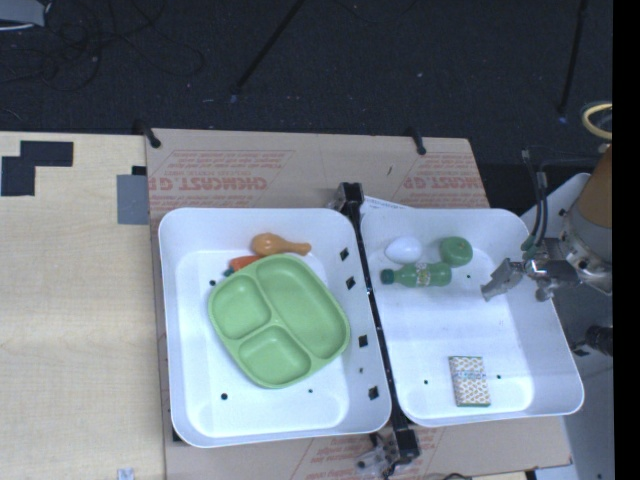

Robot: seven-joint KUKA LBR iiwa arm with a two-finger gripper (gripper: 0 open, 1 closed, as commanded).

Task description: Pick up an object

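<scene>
In the right bin (pixel 540 368) a green bottle (pixel 420 276) lies on its side near the far wall. A white egg-shaped object (pixel 404 250) and a round green object (pixel 456 251) rest just behind it. A small patterned box (pixel 469 380) lies near the bin's front. My gripper (pixel 521 279) hangs over the right bin's right side, to the right of the bottle and apart from it. Its fingers (pixel 497 284) are spread open with nothing between them.
The left bin (pixel 185 368) holds a green divided plate (pixel 278 318). An orange toy (pixel 278 245) and a red piece (pixel 243 262) stick out behind the plate. A black divider (pixel 365 318) separates the bins. Cardboard (pixel 250 173) lies beneath both.
</scene>
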